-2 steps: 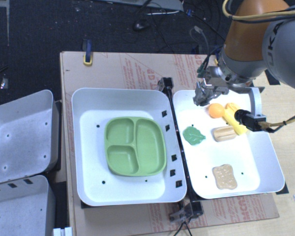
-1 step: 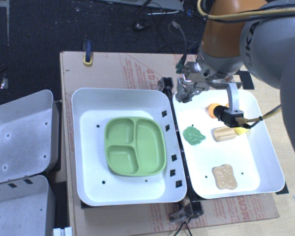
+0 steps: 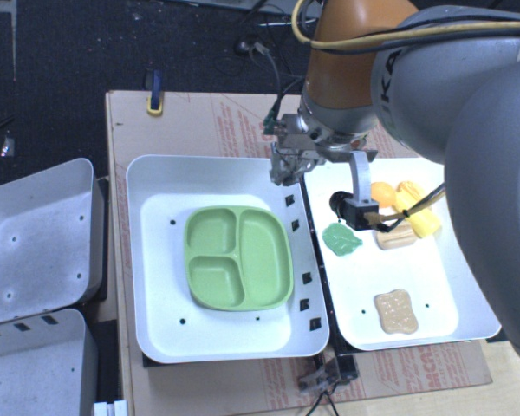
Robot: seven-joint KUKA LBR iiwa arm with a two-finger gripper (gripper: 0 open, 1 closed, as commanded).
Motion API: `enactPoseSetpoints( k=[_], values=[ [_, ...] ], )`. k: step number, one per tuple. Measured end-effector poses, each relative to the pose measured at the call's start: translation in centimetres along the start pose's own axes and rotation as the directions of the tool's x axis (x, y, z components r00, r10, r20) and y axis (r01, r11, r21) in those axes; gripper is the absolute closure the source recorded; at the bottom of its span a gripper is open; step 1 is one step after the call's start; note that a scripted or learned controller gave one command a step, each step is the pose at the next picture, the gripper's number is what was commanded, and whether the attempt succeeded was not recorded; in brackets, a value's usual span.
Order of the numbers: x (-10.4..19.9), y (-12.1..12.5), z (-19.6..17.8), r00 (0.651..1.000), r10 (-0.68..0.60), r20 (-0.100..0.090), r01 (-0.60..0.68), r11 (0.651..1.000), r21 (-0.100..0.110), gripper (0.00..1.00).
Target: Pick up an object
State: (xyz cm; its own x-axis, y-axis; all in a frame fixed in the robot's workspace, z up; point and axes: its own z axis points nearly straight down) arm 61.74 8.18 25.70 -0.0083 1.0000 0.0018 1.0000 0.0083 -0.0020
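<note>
Counter: brown board carrying two shallow white bins side by side
Cracker: tan, waffle-textured piece lying nearest the camera in the right bin, well apart from the other items
Green plate: pale green, three compartments, lying flat in the middle of the left bin
Green leaf: small dark-green piece in the right bin, close to the wall between the bins
Tan block: just right of the green leaf, touching the yellow pieces behind it
Orange piece: beside the yellow pieces, toward the far side of the right bin
Tool: hangs over the far end of the dividing wall; whether it is released or clenched cannot be told; nothing is seen between its fingers
Arm: grey with an orange band, entering from the right
</note>
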Motion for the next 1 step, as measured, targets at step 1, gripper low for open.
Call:
enactPoseSetpoints(
  k=[1],
  values=[
    [-0.41, 0.03, -0.10, 1.000, 0.006, 0.002, -0.006, 1.000, -0.001, 0.00]
  ],
)
